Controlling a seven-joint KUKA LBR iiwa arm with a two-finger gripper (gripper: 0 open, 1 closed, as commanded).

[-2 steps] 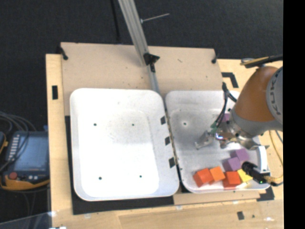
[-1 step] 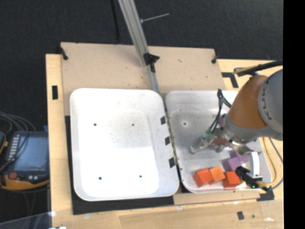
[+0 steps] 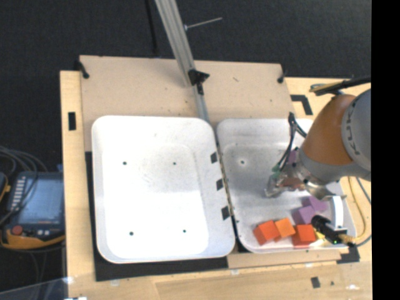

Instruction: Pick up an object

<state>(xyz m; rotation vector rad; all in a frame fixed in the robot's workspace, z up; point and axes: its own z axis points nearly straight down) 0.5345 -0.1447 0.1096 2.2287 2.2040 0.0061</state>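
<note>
Two white bins sit side by side: the left bin (image 3: pixel 150 186) and the right bin (image 3: pixel 250 139). The right bin holds three orange blocks (image 3: pixel 268 232) in a row along its 6 o'clock rim. Two purple blocks (image 3: pixel 306 214) touch that row at its 1 o'clock end, crowding the 5 o'clock corner. Open floor spreads toward 11 o'clock. The gripper (image 3: pixel 278 187) hangs over that floor, at 11 o'clock from the blocks and apart from them. Whether it stands apart or together cannot be told.

You have dark carpeted floor (image 3: pixel 62 24) all around the pale wooden worktop (image 3: pixel 74 186). A brown board (image 3: pixel 137 86) covers its far part, and a grey metal strut (image 3: pixel 175 30) slants over that. To your left sits a screened control unit (image 3: pixel 37 205) with cables (image 3: pixel 12 158).
</note>
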